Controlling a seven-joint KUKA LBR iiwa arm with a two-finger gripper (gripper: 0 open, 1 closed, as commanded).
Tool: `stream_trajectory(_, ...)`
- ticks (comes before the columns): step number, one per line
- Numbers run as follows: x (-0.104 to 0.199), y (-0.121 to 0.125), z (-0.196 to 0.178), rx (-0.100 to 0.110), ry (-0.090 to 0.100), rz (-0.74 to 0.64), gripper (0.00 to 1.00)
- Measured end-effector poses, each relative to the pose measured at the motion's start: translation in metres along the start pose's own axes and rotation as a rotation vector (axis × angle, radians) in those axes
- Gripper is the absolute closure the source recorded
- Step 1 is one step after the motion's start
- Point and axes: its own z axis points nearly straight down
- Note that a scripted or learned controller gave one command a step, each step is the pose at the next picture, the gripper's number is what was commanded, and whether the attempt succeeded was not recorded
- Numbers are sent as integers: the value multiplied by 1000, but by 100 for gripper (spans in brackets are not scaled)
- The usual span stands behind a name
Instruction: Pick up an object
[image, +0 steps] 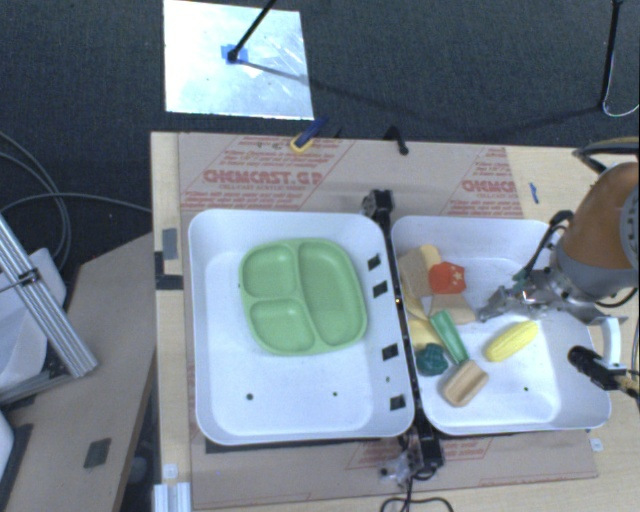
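Observation:
The right bin (560, 405) holds several small toys. A yellow corn cob (512, 340) lies near its middle. A red piece (447, 278) sits at the upper left beside a tan slab (413, 272). Lower down are a green cylinder (449, 336), a teal lump (432, 360) and a wooden block (464, 383). My gripper (497, 303) reaches in from the right, low over the bin floor. It is just above the corn and to the right of the red piece. Nothing is visibly held in it.
The left bin (225, 400) carries a green divided plate (300, 296). A black clip row (385, 300) runs along the seam between the bins. The arm's grey and orange body (605, 240) overhangs the right bin's far right side.

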Motion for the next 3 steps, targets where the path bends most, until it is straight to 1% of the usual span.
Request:
stream_trajectory(1, -4, -29, -4, 0, 2, -2, 0)
stream_trajectory(2, 59, 41, -6, -7, 1, -14, 0)
stream_trajectory(3, 159, -10, -111, -6, 6, -15, 0)
